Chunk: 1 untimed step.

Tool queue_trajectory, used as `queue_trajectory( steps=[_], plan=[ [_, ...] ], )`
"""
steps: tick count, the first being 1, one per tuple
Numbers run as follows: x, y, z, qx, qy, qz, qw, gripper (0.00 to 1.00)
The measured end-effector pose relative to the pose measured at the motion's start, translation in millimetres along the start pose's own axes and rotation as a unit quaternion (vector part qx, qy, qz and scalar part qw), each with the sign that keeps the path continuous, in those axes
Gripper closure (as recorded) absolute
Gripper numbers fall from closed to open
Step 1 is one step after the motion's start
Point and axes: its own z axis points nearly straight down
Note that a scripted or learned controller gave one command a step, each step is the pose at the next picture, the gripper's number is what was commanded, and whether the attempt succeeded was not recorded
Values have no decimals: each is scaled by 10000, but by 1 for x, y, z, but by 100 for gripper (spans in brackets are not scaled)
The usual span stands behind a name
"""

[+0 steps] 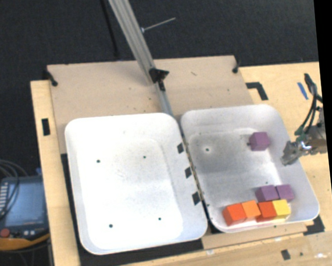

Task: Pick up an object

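The right bin (pixel 212 125) holds several small blocks. A lone purple block (pixel 259 141) lies toward its far right. Along the near wall sit two purple blocks (pixel 276 192), and in front of them a row of orange blocks (pixel 250 211) ending in a yellow block (pixel 282 208). My gripper (pixel 290 153) is at the bin's right rim, a grey metal piece with cables behind it, to the right of and slightly nearer than the lone purple block. Nothing is seen held in it.
The left bin (pixel 129 180) lies beside the right one, with black clips (pixel 188 171) along the shared wall. A slanted aluminium post (pixel 136 36) rises behind the bins. A handheld controller (pixel 16 211) lies off the bench at left.
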Motion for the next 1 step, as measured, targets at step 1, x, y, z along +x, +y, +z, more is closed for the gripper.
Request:
queue_trajectory(
  steps=[1],
  plan=[
    [49, 5, 13, 38, 22, -9, 10000, 100]
  ],
)
